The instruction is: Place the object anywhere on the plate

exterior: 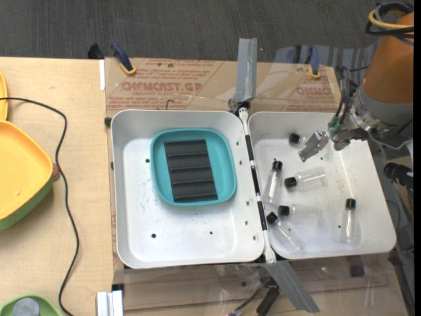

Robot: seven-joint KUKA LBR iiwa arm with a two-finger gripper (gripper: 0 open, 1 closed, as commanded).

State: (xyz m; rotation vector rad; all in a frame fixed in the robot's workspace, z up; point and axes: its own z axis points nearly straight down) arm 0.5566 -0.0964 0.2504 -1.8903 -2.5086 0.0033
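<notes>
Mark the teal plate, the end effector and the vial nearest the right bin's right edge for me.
teal plate (160, 170): camera view, on its bare left rim.
end effector (312, 146): camera view, at its grey tip over the right bin.
vial with black cap (348, 218): camera view, on its clear body.
</notes>
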